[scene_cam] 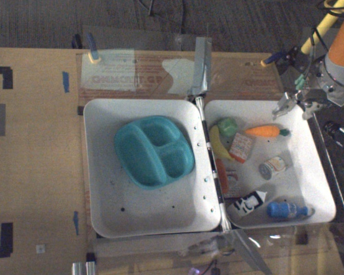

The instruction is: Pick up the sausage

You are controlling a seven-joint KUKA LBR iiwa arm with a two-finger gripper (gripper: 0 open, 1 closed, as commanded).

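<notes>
The arm comes in from the upper right, its orange band at the frame's edge, and its wrist angles down and left so that the hand sits over the top right corner of the right bin, above the bin wall and clear of everything inside. Whether the hand is apart or together I cannot tell; nothing is seen between its tips. The sausage, a thin reddish stick, lies along the right bin's left wall, well apart from the hand and just below the banana. Beside the banana sit a green block and a small carton, with a carrot to their right, the nearest thing to the hand. Lower in the bin lie a can on its side, a black and white pack and a blue bottle. The left bin holds a teal divided plate, set at a tilt. Both bins rest on the brown tabletop.
</notes>
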